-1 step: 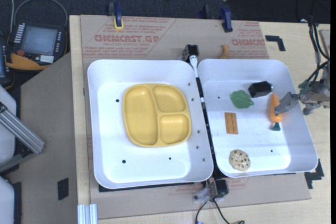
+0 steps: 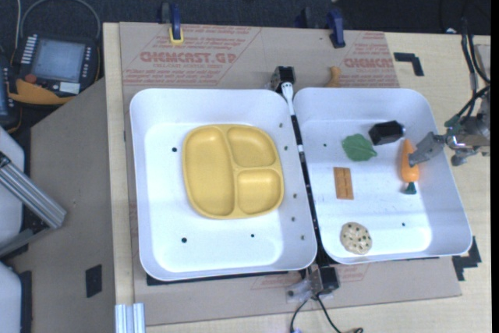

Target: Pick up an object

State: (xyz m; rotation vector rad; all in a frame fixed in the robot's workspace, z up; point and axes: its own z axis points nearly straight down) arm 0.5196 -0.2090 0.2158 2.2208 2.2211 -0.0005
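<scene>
Far left, a pendant (image 2: 56, 62) with a dark screen sits off the bench. Next, the left bin (image 2: 148, 191) holds a yellow divided tray (image 2: 232, 170), three compartments, lying flat near the middle. Crossing the seam into the right bin (image 2: 444, 226): a brown strip (image 2: 343, 183) lies lengthwise, a speckled cookie (image 2: 355, 238) sits below it toward the front wall, a green leaf (image 2: 359, 147) lies above and just right, and a black block (image 2: 386, 132) rests just beside the leaf. Then the carrot (image 2: 408, 164), standing lengthwise by the right wall. My gripper (image 2: 427, 150) reaches in at that wall, right beside the carrot; I cannot tell how it stands.
</scene>
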